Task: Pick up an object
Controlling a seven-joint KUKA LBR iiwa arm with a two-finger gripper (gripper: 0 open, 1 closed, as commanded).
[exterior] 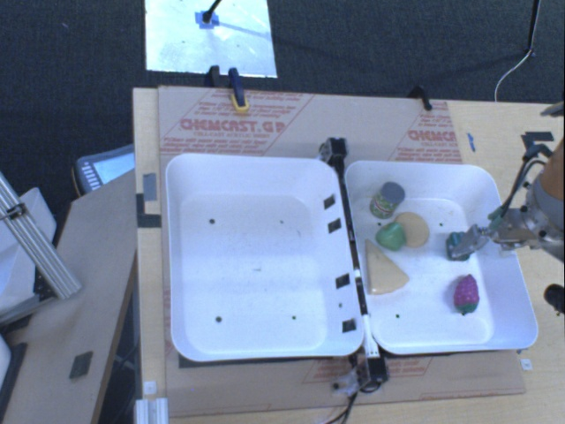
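Note:
The right bin (503, 193) holds a small can (386, 200) with a grey lid near its back left. Just below it lie a green round fruit (390, 235) and a tan round piece (412, 229), touching. A pale yellow wedge (383, 270) lies by the bin's left wall. A purple bunch of grapes (466, 293) sits toward the front right. My gripper (457, 245) reaches in from the right, low over the bin floor, right of the tan piece and above the grapes. Nothing shows between its fingers.
The left bin (190, 184) stands beside the right one, with black clips along the shared wall (346, 254). Both rest on a cardboard sheet (265, 117). A metal plate (210, 25) lies behind the bench, and an aluminium rail (31, 237) at the left.

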